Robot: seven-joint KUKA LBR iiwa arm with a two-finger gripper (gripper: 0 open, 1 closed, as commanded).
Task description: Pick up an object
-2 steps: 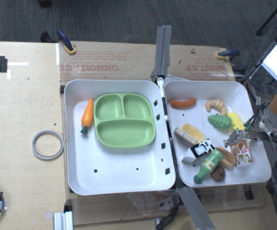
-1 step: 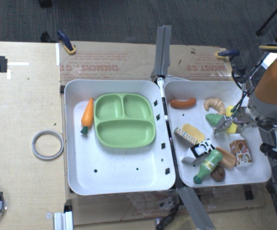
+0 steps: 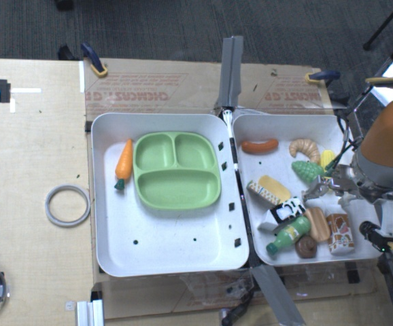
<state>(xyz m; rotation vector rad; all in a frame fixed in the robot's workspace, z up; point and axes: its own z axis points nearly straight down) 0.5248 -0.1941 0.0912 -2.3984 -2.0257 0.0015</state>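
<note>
White plastic bins sit side by side on the desk [image 3: 33,155], and in the camera view the arm's gripper [image 3: 324,185] hangs low over the right bin [image 3: 251,124], at its right-hand side. Whether the fingers are released or clenched I cannot tell; the metal parts there are too small and tangled with cables to read, and nothing is visibly between them.

Just beside the fingers, toward the far wall, lies a green corn-like toy [image 3: 307,171], with a croissant [image 3: 306,149] beyond it and a red sausage [image 3: 260,146] further left. Left of the fingers lies a yellow wedge [image 3: 269,190]; nearer the camera sit a black-and-white block [image 3: 288,210], a green bottle [image 3: 288,236], a hot dog [image 3: 317,224] and a printed carton [image 3: 340,233], packed close together. Well away to the left, the left bin [image 3: 105,250] holds a green divided plate [image 3: 177,170] and a carrot [image 3: 124,161].

Judging by this, the step in hand is the approach: the gripper is settling on a target, most likely the green toy or something beside it. The next move calls for a clean descent onto one item, fingers straddling it without nudging its neighbours, then a closing and a straight lift.
</note>
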